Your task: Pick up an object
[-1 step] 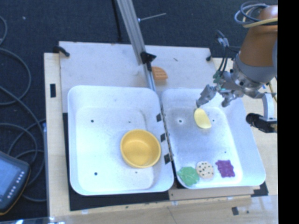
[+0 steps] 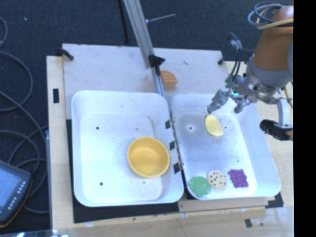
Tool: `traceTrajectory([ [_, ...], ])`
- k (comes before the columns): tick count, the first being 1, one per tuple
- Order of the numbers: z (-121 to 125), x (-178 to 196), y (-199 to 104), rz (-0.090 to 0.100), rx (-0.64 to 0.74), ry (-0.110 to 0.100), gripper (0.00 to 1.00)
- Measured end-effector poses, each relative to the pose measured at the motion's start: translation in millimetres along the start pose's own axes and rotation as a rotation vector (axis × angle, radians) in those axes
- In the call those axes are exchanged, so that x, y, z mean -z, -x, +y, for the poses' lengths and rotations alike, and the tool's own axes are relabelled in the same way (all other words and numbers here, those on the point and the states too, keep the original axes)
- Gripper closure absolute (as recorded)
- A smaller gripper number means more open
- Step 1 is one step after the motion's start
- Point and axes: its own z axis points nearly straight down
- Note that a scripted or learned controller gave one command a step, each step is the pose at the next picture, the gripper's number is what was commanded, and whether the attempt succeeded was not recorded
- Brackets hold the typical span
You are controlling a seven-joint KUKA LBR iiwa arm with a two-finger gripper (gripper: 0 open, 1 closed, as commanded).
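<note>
Yellow piece (image 2: pixel 214 126) lies just below the gripper (image 2: pixel 228 104).
Fingers look spread, gripping nothing; the flat, rounded piece could slip sideways as they close.

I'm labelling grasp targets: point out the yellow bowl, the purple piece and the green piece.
yellow bowl (image 2: pixel 148 156): camera view, its inner floor.
purple piece (image 2: pixel 238 177): camera view, its middle.
green piece (image 2: pixel 199 185): camera view, its middle.

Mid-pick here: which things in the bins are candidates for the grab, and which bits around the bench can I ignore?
Job:
pincer, above the right bin
pale yellow piece, nearest to it
green piece, spotted cookie, purple piece, along that bin's front edge
yellow bowl, in the left bin

Lying about:
orange object, behind the bins
metal pole
cables on the floor
</note>
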Motion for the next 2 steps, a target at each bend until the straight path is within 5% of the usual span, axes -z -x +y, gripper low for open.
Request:
traceTrajectory([
  [2, 2.7, -100.4, -5.1, -0.003, -0.007, -0.006, 0.00],
])
